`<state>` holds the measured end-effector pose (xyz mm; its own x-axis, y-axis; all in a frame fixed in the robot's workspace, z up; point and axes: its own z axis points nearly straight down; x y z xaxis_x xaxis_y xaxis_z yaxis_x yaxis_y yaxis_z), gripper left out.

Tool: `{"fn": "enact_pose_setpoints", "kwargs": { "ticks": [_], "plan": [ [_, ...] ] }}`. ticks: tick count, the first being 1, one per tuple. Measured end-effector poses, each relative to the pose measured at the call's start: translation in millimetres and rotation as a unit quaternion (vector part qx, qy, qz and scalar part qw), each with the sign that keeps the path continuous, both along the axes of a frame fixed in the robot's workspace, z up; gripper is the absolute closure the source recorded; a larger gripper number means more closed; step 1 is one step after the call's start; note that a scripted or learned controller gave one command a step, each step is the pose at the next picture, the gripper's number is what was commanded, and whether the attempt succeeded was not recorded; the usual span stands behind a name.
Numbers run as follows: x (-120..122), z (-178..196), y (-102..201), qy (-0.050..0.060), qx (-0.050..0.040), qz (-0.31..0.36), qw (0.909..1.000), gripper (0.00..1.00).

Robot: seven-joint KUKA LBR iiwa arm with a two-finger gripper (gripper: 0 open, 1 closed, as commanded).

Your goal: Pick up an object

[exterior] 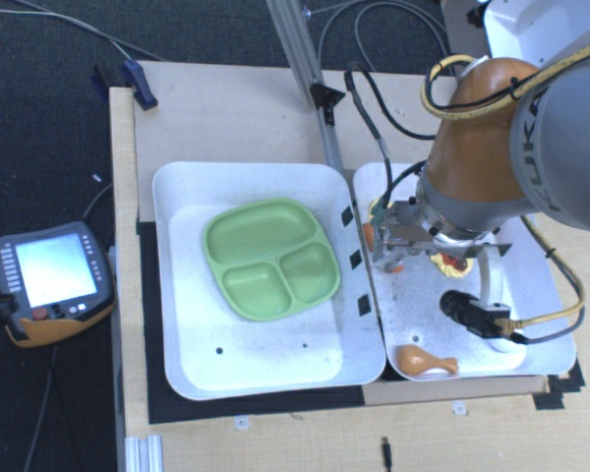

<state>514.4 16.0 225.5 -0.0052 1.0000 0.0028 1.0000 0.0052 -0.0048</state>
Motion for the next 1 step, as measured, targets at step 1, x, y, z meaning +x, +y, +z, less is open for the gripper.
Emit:
{"fn": "enact_pose_setpoints", "kwargs": {
  "ticks": [1],
  "plan": [
    [-8.7,-6.3,44.9,0.0,-0.0003,-0.001,1.0,1.0]
  ]
}}
